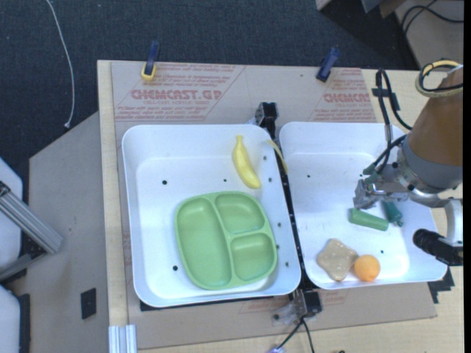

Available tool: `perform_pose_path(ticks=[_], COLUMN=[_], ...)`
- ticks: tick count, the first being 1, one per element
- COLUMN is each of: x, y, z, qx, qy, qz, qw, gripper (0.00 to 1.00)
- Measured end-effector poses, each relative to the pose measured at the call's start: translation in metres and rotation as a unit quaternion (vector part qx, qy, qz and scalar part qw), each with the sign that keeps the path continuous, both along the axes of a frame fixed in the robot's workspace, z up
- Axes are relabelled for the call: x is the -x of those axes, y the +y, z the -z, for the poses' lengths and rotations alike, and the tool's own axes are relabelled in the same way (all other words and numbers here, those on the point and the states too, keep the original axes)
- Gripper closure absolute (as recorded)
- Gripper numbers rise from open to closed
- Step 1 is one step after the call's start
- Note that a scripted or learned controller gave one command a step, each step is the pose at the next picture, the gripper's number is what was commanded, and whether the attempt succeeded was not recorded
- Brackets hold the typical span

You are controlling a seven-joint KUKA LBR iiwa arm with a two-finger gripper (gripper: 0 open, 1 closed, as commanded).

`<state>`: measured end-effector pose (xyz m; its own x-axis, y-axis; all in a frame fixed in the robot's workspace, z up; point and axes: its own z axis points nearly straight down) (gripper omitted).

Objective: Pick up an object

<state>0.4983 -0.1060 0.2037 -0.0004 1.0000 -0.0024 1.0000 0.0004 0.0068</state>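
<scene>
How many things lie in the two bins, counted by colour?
Green: 3, the divided plate, block and small teal piece
Yellow: 1, the banana
Orange: 1, the ball
Beige: 1, the lump
Total: 6

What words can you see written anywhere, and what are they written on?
"CHEMCAST GP", red letters on the brown protective sheet behind the left bin.
The same red print repeats behind the right bin, at the sheet's right part; there only some letters can be made out.
Smaller red lines under each are too blurred to read.
No words on the banana or green divided plate.
</scene>
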Motion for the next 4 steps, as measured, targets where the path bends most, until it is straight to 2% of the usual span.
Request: perform_pose_path(ticks=[1, 2, 3, 4], x=[-0.002, -0.036, -0.057, -0.086], y=[0.000, 0.040, 0.078, 0.135], z=[-0.048, -0.047, -0.043, -0.041], qx=[-0.0002, -0.0012, -0.0009, -0.0021], qy=[0.000, 0.001, 0.002, 0.002], qz=[0.000, -0.003, -0.002, -0.003], qw=[1.0000, 1.0000, 1.0000, 1.0000], gripper=[1.00, 1.00, 1.00, 1.00])
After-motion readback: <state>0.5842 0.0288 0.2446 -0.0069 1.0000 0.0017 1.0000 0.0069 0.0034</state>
